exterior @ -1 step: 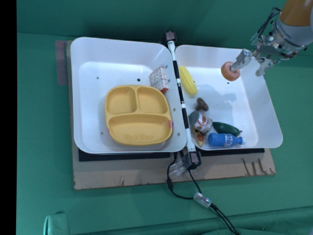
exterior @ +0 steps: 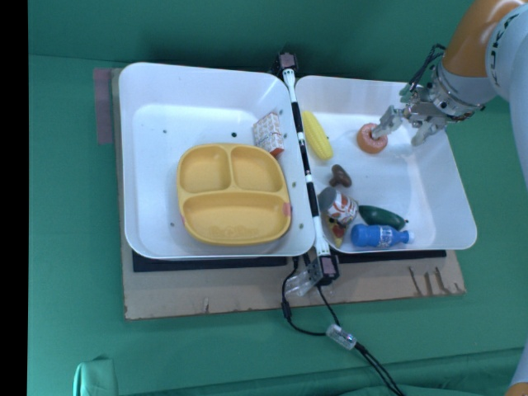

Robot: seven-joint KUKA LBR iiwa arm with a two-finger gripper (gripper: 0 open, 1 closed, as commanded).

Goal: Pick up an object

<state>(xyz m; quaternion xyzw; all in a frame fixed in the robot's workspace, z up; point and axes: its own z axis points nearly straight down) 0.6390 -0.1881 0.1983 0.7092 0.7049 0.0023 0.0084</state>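
My gripper (exterior: pixel 404 129) hangs over the far right part of the right bin (exterior: pixel 450 196), its two fingers spread apart with nothing between them. Just left of the left finger (exterior: pixel 385 125) lies a small orange-red round object (exterior: pixel 372 139), touching or nearly touching that fingertip. Further left a yellow corn cob (exterior: pixel 317 134) lies along the divider. Near the bin's front sit a small brown piece (exterior: pixel 340 175), a printed can (exterior: pixel 339 208), a dark green vegetable (exterior: pixel 382 215) and a blue bottle (exterior: pixel 379 236).
The left bin (exterior: pixel 144 139) holds a yellow divided plate (exterior: pixel 233 194) and a small red-and-white box (exterior: pixel 268 131) at its right wall. A black-and-white bar (exterior: pixel 303 163) runs between the bins. Cables trail off the front edge.
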